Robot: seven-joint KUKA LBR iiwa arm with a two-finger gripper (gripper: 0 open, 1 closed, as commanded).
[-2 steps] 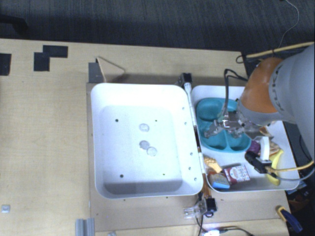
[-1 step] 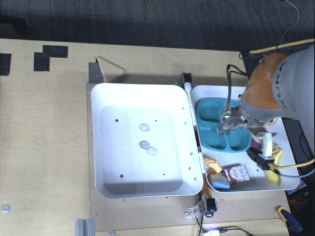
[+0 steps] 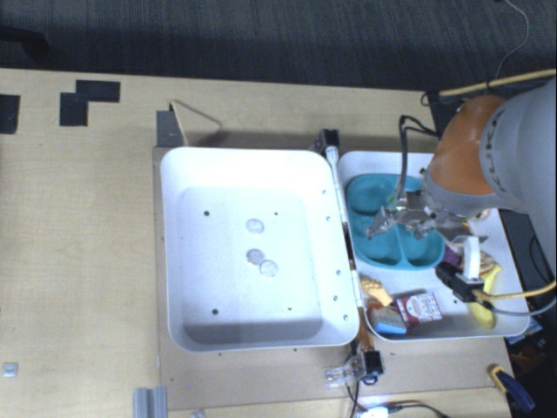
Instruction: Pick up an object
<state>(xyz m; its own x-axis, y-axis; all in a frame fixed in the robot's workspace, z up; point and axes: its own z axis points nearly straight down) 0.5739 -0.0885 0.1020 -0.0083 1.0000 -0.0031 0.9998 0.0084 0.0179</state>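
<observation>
My gripper (image 3: 402, 225) hangs over the right bin (image 3: 513, 233), above the teal divided dish (image 3: 370, 194) at the bin's back left. Its silver fingers (image 3: 378, 227) stand spread apart and open, with nothing between them. Along the bin's front edge lie a red and white box (image 3: 420, 306), a blue object (image 3: 392, 325) and an orange piece (image 3: 376, 293). A yellow banana-like item (image 3: 484, 310) and a purple thing (image 3: 453, 255) lie to the right, partly under the arm.
The left bin (image 3: 187, 233) bears three small round marks (image 3: 255, 256) on its floor. A black and white bar (image 3: 331, 151) lies along the divide between the bins. Cables run across the bench at the front right.
</observation>
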